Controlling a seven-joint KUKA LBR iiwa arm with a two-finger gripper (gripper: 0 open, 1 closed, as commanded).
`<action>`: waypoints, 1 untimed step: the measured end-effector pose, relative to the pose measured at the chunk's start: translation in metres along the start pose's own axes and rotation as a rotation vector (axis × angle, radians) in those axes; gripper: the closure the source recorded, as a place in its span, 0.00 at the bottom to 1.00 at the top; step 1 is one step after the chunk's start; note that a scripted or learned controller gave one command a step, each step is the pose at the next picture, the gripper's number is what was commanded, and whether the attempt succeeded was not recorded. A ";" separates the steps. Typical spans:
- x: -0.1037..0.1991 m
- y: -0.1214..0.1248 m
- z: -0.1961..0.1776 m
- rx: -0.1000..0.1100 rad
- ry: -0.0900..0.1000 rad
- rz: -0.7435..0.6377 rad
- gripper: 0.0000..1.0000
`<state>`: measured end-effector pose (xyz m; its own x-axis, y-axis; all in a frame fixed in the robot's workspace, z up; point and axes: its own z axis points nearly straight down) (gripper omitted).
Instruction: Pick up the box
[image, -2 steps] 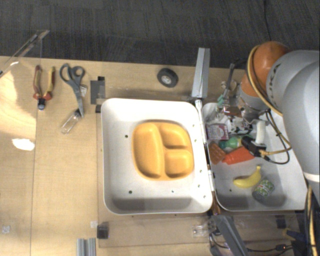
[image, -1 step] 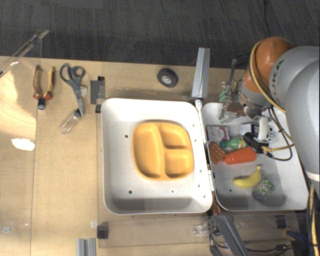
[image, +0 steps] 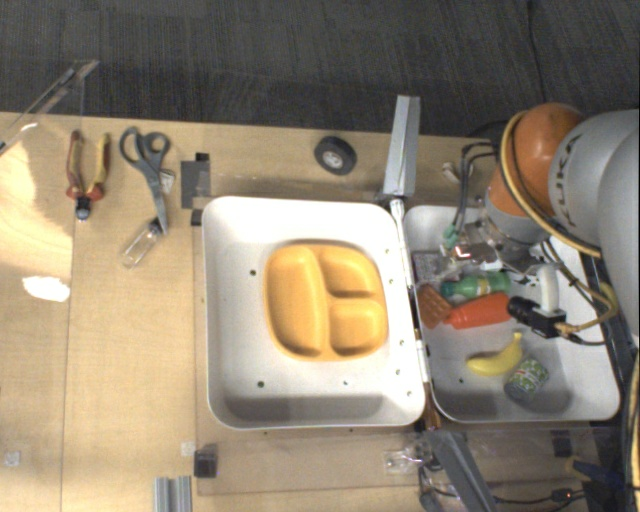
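The box is a small reddish-brown carton lying at the left side of the right bin, close to the wall between the bins. My gripper hangs over the back left part of that bin, a little behind and to the right of the box. The wrist and its cables hide the tip of the gripper. Nothing shows as held.
Beside the box lie a green bottle, an orange-red carrot-like toy, a banana and a small can. The left bin holds a yellow divided tray. Scissors, pliers and a tape roll lie on the bench.
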<state>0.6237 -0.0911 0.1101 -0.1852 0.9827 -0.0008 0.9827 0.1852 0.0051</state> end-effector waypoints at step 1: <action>0.071 -0.033 -0.077 -0.003 0.000 0.002 1.00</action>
<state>0.5776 -0.0274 0.1866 -0.1832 0.9831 -0.0005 0.9830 0.1832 0.0078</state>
